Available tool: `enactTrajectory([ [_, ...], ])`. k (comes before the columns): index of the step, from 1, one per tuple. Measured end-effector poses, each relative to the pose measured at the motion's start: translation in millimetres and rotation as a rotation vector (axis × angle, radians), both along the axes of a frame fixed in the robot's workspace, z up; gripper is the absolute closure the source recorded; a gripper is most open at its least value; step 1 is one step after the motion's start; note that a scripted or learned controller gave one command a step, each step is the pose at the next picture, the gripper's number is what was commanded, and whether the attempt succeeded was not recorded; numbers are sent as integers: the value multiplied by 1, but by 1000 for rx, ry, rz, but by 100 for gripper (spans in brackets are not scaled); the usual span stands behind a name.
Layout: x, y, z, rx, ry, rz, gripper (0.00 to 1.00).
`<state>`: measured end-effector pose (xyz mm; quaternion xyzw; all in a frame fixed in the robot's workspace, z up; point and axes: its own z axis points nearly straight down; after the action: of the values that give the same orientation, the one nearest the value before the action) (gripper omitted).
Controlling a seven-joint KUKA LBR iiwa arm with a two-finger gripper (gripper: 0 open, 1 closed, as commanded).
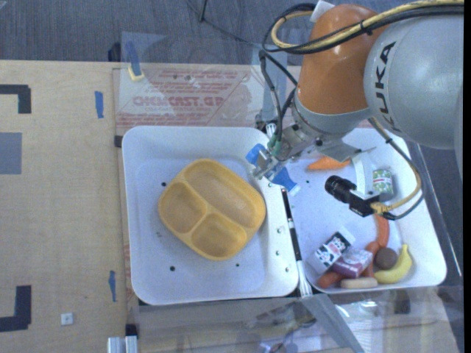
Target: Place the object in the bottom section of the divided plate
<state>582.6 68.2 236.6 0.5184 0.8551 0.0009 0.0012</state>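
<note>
Matt yellow plastic divided plate [212, 208], smooth white bin [147, 271]

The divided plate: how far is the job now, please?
Done: nothing; the yellow divided plate in the left bin has no object in any section. In hand: the gripper is near the plate's upper right edge with something blue. Left: placing it in the bottom section.

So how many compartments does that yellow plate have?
3. The yellow plate in the left bin has one large compartment toward its upper right, and two smaller ones: one at its left, one at its bottom. None looks hidden.
</note>
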Motion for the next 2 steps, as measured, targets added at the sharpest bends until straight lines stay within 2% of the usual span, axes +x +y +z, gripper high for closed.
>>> enactTrajectory([
  [1, 50, 30, -73, 0, -1, 132, 100],
  [2, 85, 42, -89, 0, -2, 16, 100],
])
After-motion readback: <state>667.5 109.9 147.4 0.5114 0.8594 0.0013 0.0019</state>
